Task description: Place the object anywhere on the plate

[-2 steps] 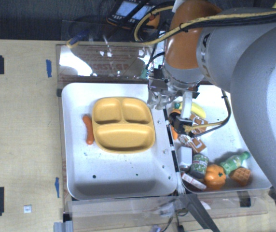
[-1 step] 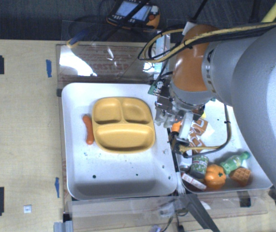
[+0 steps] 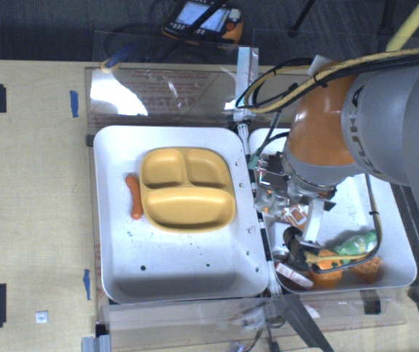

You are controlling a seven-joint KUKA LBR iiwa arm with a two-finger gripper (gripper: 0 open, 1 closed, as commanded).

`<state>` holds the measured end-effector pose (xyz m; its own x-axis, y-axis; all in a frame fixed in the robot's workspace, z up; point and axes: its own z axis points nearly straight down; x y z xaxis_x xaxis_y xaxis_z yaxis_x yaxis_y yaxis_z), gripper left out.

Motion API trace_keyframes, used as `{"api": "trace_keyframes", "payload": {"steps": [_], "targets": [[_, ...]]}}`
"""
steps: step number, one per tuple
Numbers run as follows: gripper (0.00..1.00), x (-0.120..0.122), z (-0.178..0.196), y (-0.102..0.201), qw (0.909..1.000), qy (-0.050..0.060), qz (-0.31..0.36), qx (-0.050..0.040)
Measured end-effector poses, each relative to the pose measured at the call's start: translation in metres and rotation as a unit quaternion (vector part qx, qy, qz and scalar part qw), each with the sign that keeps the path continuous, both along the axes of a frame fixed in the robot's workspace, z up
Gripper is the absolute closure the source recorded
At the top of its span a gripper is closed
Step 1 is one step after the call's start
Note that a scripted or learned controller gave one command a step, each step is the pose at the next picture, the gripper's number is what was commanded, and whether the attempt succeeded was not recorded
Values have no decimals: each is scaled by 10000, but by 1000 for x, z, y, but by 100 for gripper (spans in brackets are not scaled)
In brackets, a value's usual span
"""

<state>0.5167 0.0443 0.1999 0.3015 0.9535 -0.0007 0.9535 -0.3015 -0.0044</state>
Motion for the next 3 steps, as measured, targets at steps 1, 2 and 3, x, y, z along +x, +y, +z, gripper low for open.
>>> {"api": "trace_keyframes", "payload": {"steps": [1,2,3], "targets": [[100,75,-16,42,9994,-19,345,-4],[100,15,1,45,9922,1,1245,4],[100,-36,-9,-14,10000,4,-58,1]]}}
